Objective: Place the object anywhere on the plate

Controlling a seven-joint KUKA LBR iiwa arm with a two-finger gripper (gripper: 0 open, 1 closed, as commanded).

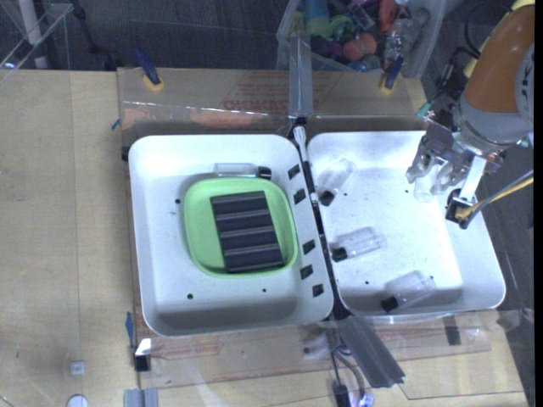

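Found the gripper hanging over the far right part of the right bin, fingers a little parted and nothing seen between them. Noted three clear capped vials on that bin's floor: one leftward of the gripper near the divider, one toward the middle, one by the near wall. Placed the black ribbed block well apart from the gripper, leftward across the divider, lying flat on the green plate in the left bin. Read its long axis as running roughly from far to near, slightly tilted, ribs crossing it. Judged the block to be the task's thing and the placing done, since all of it sat within the plate's rim. Could not rule out a vial as the intended thing.
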